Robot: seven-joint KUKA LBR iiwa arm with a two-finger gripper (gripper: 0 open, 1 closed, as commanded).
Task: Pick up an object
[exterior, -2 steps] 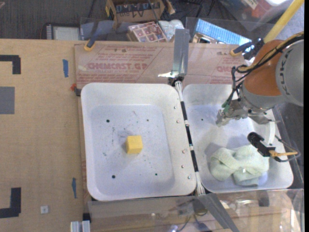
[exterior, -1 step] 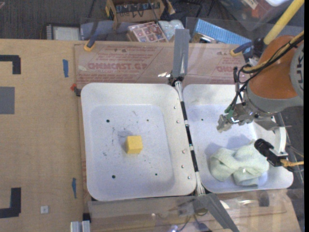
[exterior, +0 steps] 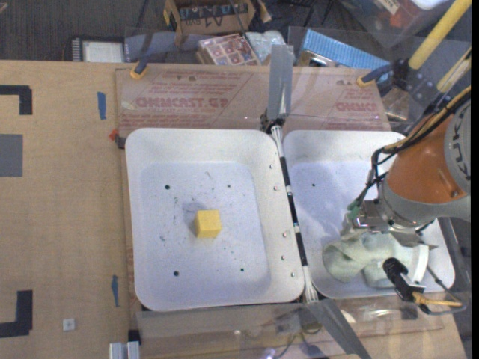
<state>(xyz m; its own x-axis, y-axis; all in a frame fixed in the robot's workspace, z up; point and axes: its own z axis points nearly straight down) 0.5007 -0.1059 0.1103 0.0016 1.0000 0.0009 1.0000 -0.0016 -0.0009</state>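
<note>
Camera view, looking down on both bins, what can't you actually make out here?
- Gripper: the arm's wrist covers its fingers, so open or shut is unclear.
- Pale cloth in the right bin: partly under the arm; its full shape and any grasp are hidden.
- Yellow block in the left bin: too small to judge material.
- Arm: cut off by the right edge.

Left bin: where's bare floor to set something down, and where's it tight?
In the left white bin, open floor surrounds the small yellow cube on every side. The right white bin has bare floor in its far-left part. Its near-right part is crowded: the pale crumpled cloth lies there under the grey-and-orange arm's gripper.
</note>
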